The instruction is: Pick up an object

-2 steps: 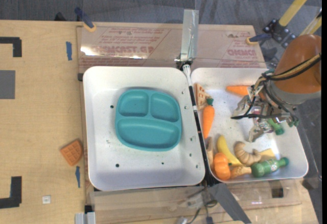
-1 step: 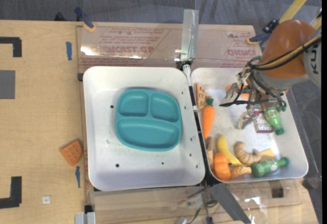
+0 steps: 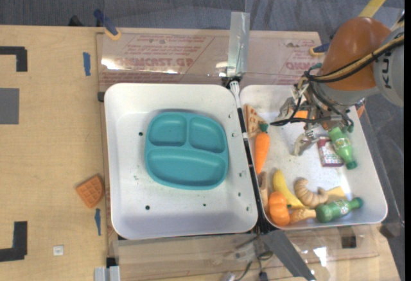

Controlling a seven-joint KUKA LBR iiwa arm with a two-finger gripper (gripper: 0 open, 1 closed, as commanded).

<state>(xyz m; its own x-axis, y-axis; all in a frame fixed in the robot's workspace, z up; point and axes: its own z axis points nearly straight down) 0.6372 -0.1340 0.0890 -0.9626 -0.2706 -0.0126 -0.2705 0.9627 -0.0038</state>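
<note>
Your fingers point(image 3: 307, 140) hang low in the right bin point(image 3: 372, 174), but you cannot tell how far apart they stand or whether they grip anything. Just beside them to the right lies a green bottle point(image 3: 343, 148); a carrot point(image 3: 261, 150) lies to the left. A banana point(image 3: 284, 188) rests nearer the front. The left bin point(image 3: 122, 145) carries a teal divided plate point(image 3: 187, 149).

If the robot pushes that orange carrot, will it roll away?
Probably a little. The carrot looks round and smooth, so it may roll sideways, but it lies close to the right bin's left wall, which should stop it. Its tapered shape would likely make it curve.
</note>
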